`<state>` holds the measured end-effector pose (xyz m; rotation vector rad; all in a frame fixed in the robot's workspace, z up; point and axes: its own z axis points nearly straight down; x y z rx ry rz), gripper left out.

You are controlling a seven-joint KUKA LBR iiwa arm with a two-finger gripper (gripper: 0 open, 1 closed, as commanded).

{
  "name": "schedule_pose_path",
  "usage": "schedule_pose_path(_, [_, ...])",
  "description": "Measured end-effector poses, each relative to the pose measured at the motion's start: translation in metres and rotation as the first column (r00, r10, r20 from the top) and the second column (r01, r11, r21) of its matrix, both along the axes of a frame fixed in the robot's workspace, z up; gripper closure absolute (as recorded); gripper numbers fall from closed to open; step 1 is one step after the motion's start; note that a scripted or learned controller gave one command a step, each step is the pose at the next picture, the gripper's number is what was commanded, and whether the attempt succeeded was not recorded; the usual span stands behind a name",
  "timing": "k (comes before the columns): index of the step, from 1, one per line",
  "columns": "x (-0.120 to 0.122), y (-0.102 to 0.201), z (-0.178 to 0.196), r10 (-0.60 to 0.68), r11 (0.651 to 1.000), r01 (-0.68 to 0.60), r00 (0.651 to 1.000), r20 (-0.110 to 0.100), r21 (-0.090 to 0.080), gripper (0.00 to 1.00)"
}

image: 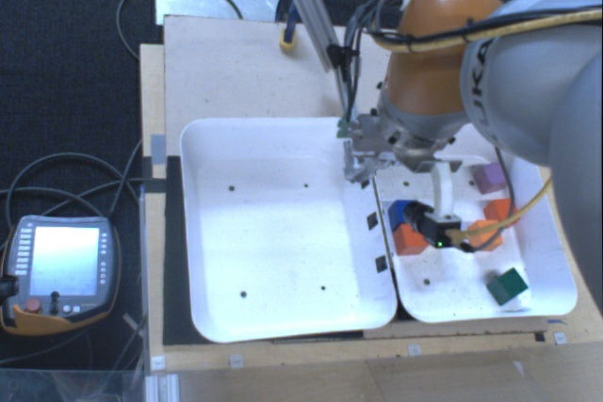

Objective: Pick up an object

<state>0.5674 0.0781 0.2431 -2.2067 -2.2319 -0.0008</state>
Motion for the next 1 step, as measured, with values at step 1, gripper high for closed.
schedule_pose_path(1, [0.0011, -0.0040, 0.0007, -0.008, 1.000, 0.008, 1.000, 0.003, -0.002, 0.00])
